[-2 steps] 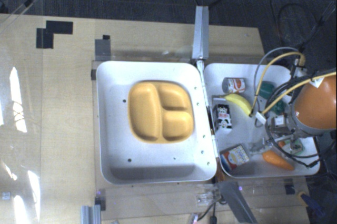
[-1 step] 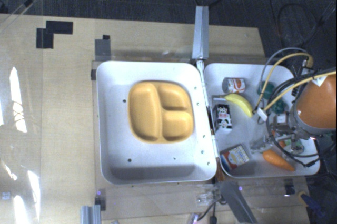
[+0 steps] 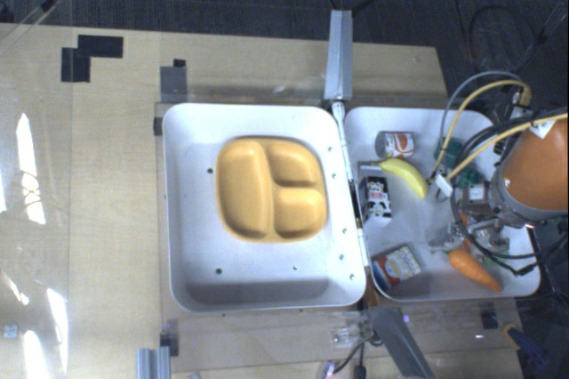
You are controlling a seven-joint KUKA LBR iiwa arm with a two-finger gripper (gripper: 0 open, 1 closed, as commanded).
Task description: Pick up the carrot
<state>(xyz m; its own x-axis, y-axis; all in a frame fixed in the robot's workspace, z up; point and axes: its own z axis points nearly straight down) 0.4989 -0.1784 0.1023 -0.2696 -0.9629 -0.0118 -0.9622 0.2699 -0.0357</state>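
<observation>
The orange carrot (image 3: 474, 269) lies in the near right part of the right bin (image 3: 418, 124), pointing toward the bin's front right corner. My gripper (image 3: 473, 232) hangs just behind and above the carrot's thick end, close to it. The arm's orange band (image 3: 536, 173) rises behind it with yellow cables looping around. Nothing shows the carrot being held; it rests on the bin floor.
The right bin also holds a small can (image 3: 396, 143), a yellow banana (image 3: 404, 177), a black-and-white box (image 3: 376, 196) and a flat packet (image 3: 400, 265). In the left bin (image 3: 187, 217) sits a yellow divided tray (image 3: 271, 189). A metal post (image 3: 340, 57) stands behind the bins.
</observation>
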